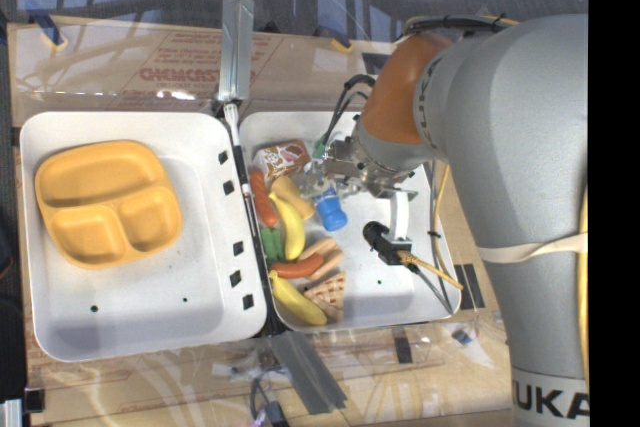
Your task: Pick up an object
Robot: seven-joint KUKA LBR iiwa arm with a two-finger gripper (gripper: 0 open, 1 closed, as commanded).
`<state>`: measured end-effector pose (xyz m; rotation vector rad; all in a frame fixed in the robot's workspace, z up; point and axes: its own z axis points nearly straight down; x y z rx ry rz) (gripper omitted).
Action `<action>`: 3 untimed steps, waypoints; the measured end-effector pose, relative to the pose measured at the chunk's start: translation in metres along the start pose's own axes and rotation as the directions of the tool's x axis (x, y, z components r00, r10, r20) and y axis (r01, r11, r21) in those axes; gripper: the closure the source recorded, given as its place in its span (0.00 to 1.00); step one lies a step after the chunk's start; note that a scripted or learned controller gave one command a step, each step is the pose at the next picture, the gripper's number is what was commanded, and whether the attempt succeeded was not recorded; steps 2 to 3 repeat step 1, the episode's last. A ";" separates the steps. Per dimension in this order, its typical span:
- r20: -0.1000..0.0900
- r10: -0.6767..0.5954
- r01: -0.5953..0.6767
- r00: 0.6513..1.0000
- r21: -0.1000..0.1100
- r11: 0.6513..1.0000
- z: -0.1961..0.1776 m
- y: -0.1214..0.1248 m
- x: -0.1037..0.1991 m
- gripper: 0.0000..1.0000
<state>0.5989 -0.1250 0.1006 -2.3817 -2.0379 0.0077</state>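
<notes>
grey arm with gripper (335, 183) low in right bin (420, 300), claw state cannot tell, blue cylinder (329, 212) just beside it among bananas (292, 227), sausage (298, 267), yellow divided plate (105, 202) in left bin (150, 325)

I see the bench (130, 65) surfaced in brown board under clear sheeting. Two shallow white bins rest directly on it, side by side and touching: the left bin (130, 315) and the right bin (400, 300).
</notes>
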 end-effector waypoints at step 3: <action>-0.003 -0.042 0.042 0.999 -0.016 0.999 -0.122 0.017 0.101 1.00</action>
